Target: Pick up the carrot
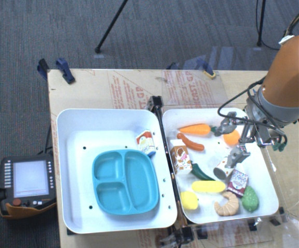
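Carrot [195,129] lying flat near the top of the right bin [271,190], tip pointing left, right above a red sausage [191,142]. Gripper [236,156] hanging over the right side of that bin, well off from the carrot, near a small can [223,169]. Can't tell if open or closed from this angle. Lower down: banana [208,186], lemon [189,200], croissant [227,205]. Left bin [74,138] with a blue divided plate [124,182], all sitting on the worktop [113,87].

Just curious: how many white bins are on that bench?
2. The left bin holds a blue plate; the right bin holds the toy food, including the carrot.
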